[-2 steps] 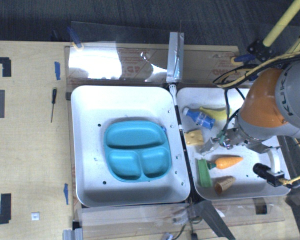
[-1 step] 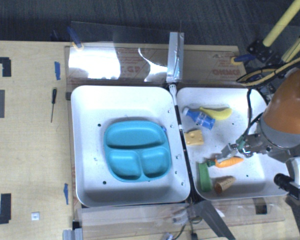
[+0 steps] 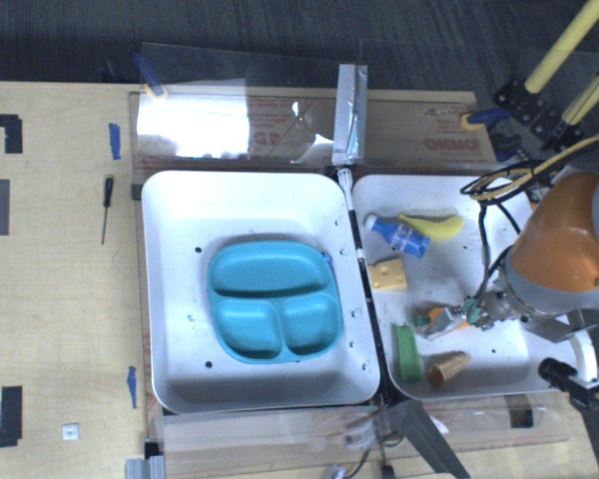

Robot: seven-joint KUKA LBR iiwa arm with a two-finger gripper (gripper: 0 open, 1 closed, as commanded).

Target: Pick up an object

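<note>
The grey arm with its orange band reaches into the right white bin (image 3: 499, 193); its fingers (image 3: 476, 312) sit low beside a small orange-and-green object (image 3: 437, 318), though whether they are parted or closed I cannot tell; nearby lie a yellow banana (image 3: 434, 226), a blue bottle (image 3: 397, 236), a tan block (image 3: 387, 275), a green strip (image 3: 407, 353) and a brown cork-like piece (image 3: 446, 367); the left white bin (image 3: 170, 267) holds a turquoise divided plastic tray (image 3: 275, 299).
</note>
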